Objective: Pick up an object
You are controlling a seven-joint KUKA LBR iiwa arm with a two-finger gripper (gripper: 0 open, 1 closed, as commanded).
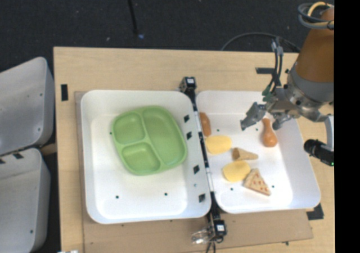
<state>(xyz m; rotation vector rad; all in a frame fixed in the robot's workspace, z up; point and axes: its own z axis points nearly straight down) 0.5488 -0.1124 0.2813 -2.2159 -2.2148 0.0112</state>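
I see the gripper [264, 118] hanging over the upper part of the right bin [304, 190], arm coming in from the right. Fingers look spread: one dark finger juts left at about the bin's upper middle, the other sits right beside the orange drumstick-shaped piece [269, 132]. Nothing is between them, so I call it released, not holding.

Nearest candidate is that drumstick piece. It lies just below and slightly right of the fingertip midpoint, long axis near vertical in the view, fat end toward the bottom. My read: the finger line runs roughly left-right, so it already crosses that axis, and a short shift down-right should straddle it.

Other options sit further left and lower: the yellow lemon-like piece [218, 144], the small wedge [244, 154], the yellow round piece [236, 171], the pizza slice [256, 183], and the sausage [205, 124] against the divider. The green tray [149, 140] is in the left bin [90, 190], well apart.
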